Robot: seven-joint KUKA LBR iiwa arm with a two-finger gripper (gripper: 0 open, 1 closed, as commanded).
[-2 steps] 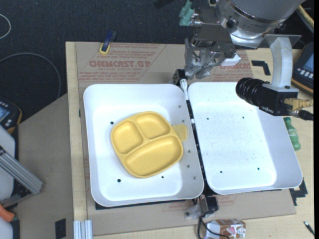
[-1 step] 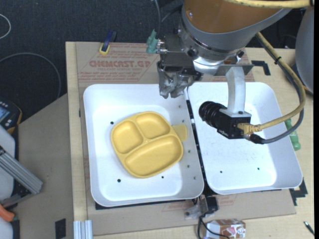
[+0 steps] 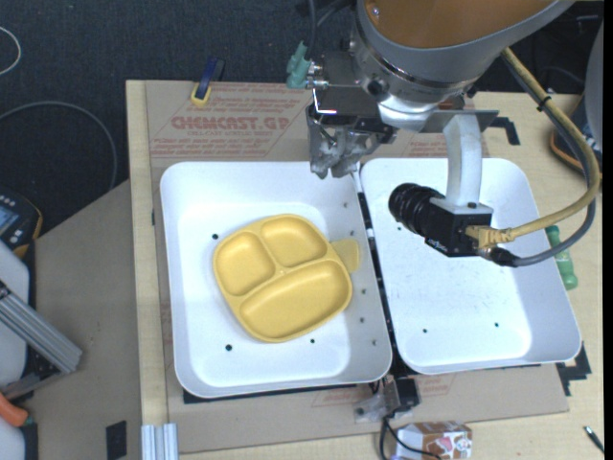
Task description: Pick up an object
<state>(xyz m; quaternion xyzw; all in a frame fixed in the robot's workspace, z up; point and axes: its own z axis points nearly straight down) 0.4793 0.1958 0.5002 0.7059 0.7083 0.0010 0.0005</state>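
Yellow plate [image 3: 281, 276] alone in left bin [image 3: 182, 257].

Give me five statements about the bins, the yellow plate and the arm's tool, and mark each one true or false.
1. The yellow divided plate lies in the left bin. True.
2. The plate has three compartments. True.
3. The tool hangs directly over the middle of the plate. False: it is near the left bin's far right corner, beyond the plate.
4. The plate is held between the tool's fingers. False: it rests on the bin floor, apart from the tool.
5. The two bins stand on a blue plastic sheet. False: they sit on a brown cardboard sheet with red print.
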